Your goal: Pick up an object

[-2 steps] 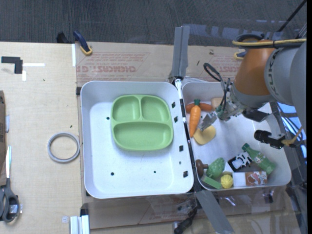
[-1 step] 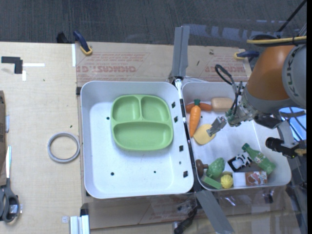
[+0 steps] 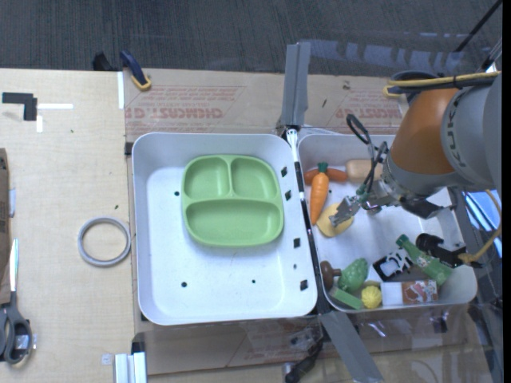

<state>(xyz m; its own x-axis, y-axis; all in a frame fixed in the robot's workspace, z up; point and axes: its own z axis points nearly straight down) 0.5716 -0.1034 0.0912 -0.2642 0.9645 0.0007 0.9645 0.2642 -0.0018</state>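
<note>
While green plate (image 3: pixel 233 200) fills left bin (image 3: pixel 152 238), carrot (image 3: pixel 318 195), toys crowd right bin (image 3: pixel 459 294).

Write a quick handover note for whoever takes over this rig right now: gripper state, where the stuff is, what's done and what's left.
Gripper: low in the right bin, right at a yellowish item beside the carrot; grasp not confirmed.
Left bin: holds the green divided plate.
More toys lie along the right bin's near edge.
Done: arm has reached into the bin.
Left: secure one object and lift it.
</note>
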